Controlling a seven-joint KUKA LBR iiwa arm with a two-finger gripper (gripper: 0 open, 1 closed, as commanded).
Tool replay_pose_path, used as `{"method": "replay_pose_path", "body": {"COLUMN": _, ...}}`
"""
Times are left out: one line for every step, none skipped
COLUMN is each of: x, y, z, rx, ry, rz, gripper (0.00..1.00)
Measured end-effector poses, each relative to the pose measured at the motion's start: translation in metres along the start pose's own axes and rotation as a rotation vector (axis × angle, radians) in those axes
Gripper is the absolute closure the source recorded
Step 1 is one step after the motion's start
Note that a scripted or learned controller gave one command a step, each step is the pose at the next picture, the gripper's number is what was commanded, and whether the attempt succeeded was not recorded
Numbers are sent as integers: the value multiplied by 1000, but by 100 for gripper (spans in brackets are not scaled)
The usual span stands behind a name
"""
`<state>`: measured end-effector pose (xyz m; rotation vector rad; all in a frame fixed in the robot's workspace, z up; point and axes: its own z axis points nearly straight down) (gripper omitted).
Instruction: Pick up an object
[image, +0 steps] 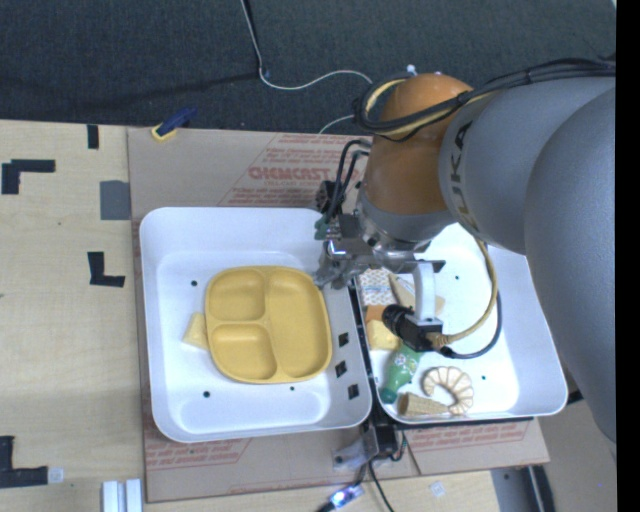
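One tool beside yellow tray (left bin)

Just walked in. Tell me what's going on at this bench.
A grey and orange arm reaches in from the right, its gripper low over the divide between the two white bins. The left bin holds a yellow divided plate. The right bin holds small items, among them a toy shrimp and a green bottle. No object can be seen in its grip.
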<state>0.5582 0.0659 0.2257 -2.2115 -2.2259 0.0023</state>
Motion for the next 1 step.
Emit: {"method": "replay_pose_path", "body": {"x": 36, "y": -24, "z": 13, "rx": 2, "ry": -2, "rz": 2, "gripper": 100}}
